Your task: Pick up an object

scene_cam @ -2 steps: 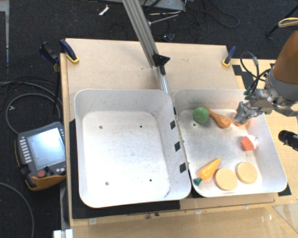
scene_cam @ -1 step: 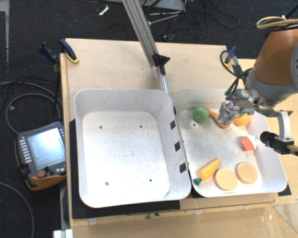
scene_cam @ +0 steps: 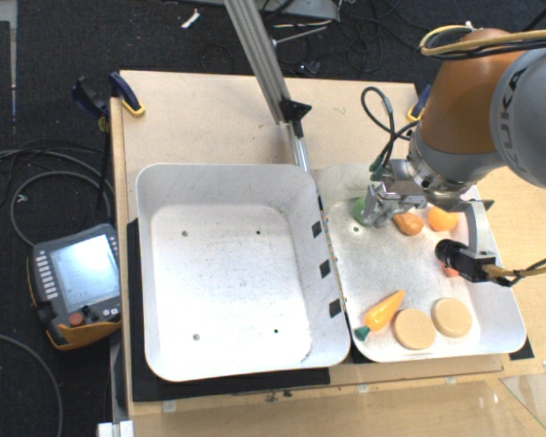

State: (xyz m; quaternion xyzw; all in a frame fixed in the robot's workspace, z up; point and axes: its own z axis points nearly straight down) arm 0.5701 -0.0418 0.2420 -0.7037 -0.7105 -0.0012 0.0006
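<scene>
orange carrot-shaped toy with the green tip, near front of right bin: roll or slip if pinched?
The orange carrot-shaped toy tapers toward one end, so a pinch there may squeeze it out. It lies flat on the right white bin floor, probably rolling in an arc if nudged. It looks like light, rigid plastic, so unlikely to flop.

Matt white plastic, lightly scuffed and speckled: 2 bins, left bin (scene_cam: 227,271), right bin (scene_cam: 491,326). Pale bare wood: bench (scene_cam: 209,116). Brushed metal, dull sheen: slanted pole (scene_cam: 255,48). Glossy orange band (scene_cam: 464,89) on smooth grey arm (scene_cam: 532,107). Smooth plastic look: toy carrot (scene_cam: 383,309).
</scene>
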